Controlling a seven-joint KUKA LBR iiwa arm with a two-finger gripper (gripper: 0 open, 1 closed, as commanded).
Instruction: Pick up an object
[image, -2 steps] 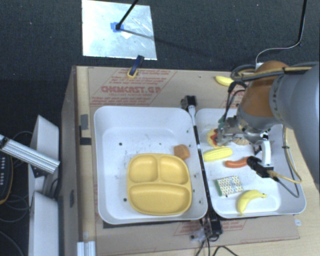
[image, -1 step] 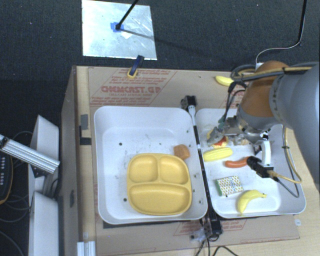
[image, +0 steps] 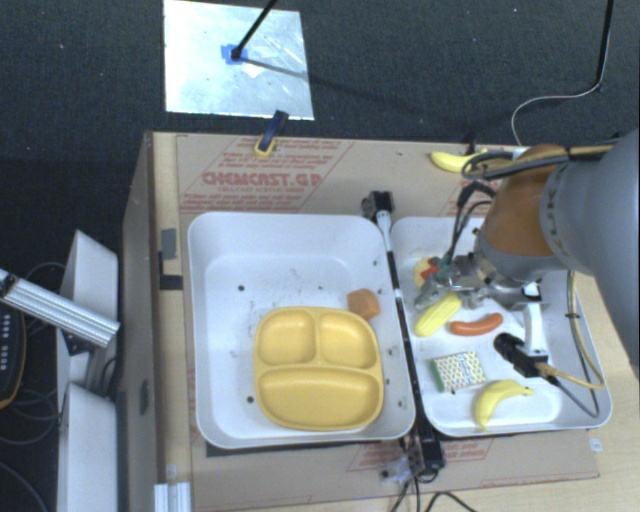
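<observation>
Above the right bin (image: 580, 420), the gripper (image: 440, 292) is hovering beside a yellow corn piece (image: 437, 314); its grasp state is not discernible. Nothing is looking lifted yet, so the pick is probably still pending.

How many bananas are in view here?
2: one banana at the right bin's near edge, another on the bench behind that bin. The arm may hide more.
</observation>
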